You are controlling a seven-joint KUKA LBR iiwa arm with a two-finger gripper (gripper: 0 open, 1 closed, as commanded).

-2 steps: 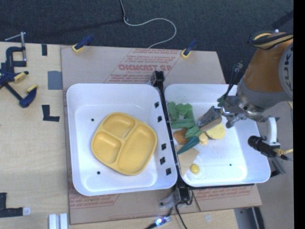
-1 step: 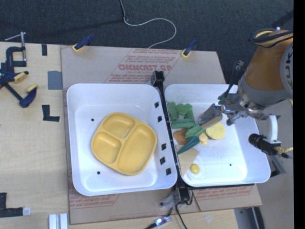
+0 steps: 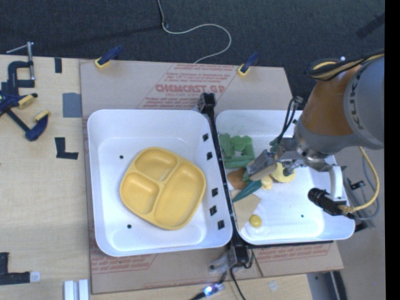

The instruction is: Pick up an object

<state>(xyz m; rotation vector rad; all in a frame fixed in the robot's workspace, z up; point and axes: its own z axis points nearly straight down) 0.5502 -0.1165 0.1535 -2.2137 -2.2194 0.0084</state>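
The gripper (image 3: 267, 166) sits low in the right bin (image 3: 325, 227), green block (image 3: 236, 147) at its 10 o'clock; can't tell whether it's open or closed.

yellow tray (image 3: 164, 187), white bins (image 3: 100, 186), green block (image 3: 237, 147)

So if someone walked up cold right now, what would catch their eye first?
Most likely the yellow divided plate, lying alone in the left bin. Next, the grey and orange arm reaching in from the right, its gripper low over a huddle of small things at the right bin's left side, among them a green block.
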